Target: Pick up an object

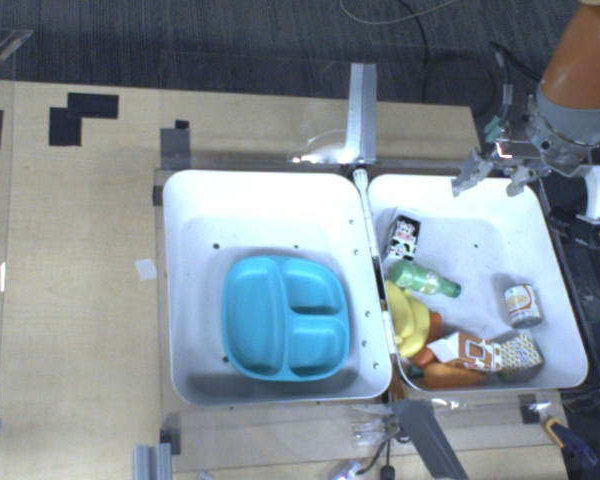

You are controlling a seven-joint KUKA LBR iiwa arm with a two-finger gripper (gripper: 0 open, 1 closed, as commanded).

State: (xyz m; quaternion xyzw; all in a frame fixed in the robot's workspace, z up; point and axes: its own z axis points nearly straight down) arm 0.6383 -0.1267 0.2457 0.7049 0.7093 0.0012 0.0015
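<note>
Orange carrot (450, 374) lies lengthwise left-right (right bin (480, 230)); end effector (493, 174) spread open, holding nothing

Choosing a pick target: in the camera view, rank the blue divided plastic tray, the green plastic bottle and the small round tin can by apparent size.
1. Blue divided plastic tray, by far the largest.
2. Green plastic bottle, long and slim.
3. Small round tin can, smallest, though not far behind the bottle.

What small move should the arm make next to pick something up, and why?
Probably swing the gripper forward over the small can: the gripper sits at the right bin's back edge, and the can stands alone.
</note>
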